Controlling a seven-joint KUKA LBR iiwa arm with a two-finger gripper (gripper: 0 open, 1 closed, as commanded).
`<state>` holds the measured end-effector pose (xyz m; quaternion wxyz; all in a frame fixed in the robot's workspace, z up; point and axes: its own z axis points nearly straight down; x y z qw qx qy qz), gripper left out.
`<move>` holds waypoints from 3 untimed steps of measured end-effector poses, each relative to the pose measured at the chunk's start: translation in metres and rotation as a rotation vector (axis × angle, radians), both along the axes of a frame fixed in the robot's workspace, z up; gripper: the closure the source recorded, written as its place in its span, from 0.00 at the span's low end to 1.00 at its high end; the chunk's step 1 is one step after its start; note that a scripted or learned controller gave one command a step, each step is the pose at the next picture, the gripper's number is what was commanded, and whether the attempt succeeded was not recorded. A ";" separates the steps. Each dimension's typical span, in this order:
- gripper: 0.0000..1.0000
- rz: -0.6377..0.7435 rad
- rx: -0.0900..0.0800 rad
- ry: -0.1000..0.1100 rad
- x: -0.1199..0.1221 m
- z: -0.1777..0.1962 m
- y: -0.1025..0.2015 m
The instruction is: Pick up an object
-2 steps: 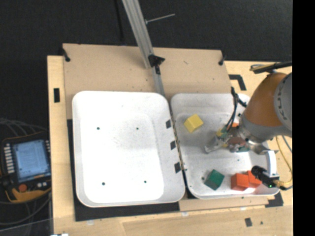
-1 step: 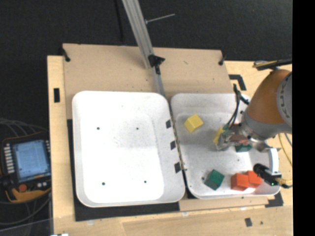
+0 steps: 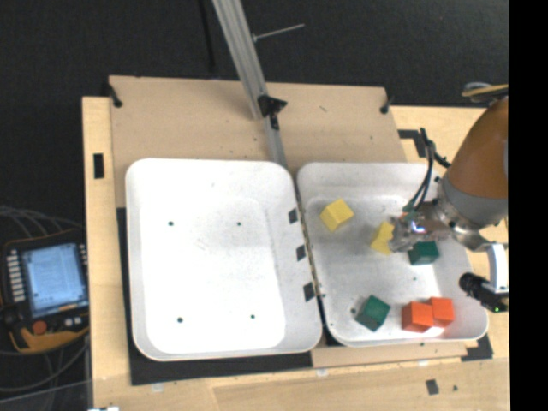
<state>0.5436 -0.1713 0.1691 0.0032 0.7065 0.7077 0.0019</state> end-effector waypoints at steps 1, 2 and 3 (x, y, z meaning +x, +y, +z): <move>1.00 0.003 0.000 -0.001 0.001 0.050 0.008; 1.00 0.003 -0.001 -0.002 0.001 0.114 0.004; 1.00 0.005 0.001 0.004 0.015 0.113 0.059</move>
